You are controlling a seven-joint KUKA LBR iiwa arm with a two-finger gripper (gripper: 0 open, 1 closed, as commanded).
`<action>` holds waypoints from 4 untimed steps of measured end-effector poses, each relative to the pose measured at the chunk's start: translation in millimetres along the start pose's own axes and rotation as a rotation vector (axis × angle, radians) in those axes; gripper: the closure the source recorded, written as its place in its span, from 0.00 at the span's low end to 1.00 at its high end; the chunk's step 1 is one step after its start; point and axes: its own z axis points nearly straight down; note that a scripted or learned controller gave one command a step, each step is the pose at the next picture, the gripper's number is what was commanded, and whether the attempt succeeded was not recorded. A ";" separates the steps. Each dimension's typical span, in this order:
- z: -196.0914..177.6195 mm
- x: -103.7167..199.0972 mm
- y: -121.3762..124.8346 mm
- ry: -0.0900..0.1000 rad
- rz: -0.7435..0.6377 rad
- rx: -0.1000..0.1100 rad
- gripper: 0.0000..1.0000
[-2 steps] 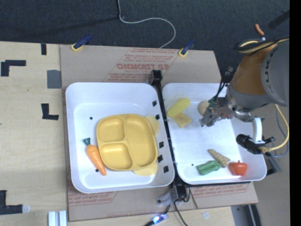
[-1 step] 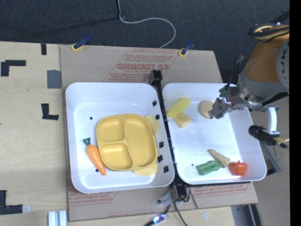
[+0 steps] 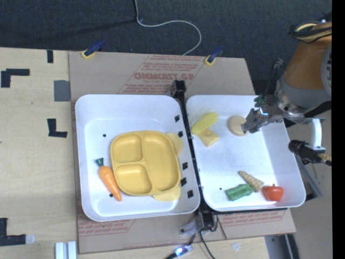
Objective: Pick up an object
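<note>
My gripper [image 3: 252, 124] hangs over the upper right part of the right bin [image 3: 280, 144], its dark fingers pointing down-left beside a round beige item [image 3: 235, 125]. Nothing shows between the fingers. In the same bin lie a yellow corn cob [image 3: 205, 122] with a pale yellow block [image 3: 210, 138] below it, and near the front edge a green piece [image 3: 237, 191], a tan cone [image 3: 251, 180] and a red tomato [image 3: 274, 192]. The left bin [image 3: 89, 144] holds a yellow divided tray [image 3: 144, 162] and an orange carrot [image 3: 109, 180].
The two bins meet at a black-clipped ridge [image 3: 186, 139]. They rest on a cardboard sheet [image 3: 156, 74] held by blue-and-yellow clamps. A white cable [image 3: 172, 23] loops behind on dark carpet. The arm's orange band [image 3: 307, 53] stands at the right.
</note>
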 end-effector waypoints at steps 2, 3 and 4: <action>-6.3 61.0 -19.1 0.001 0.000 0.002 1.00; 11.9 57.7 -22.6 -0.001 0.001 0.005 1.00; -7.0 53.4 -29.7 0.000 0.000 0.001 1.00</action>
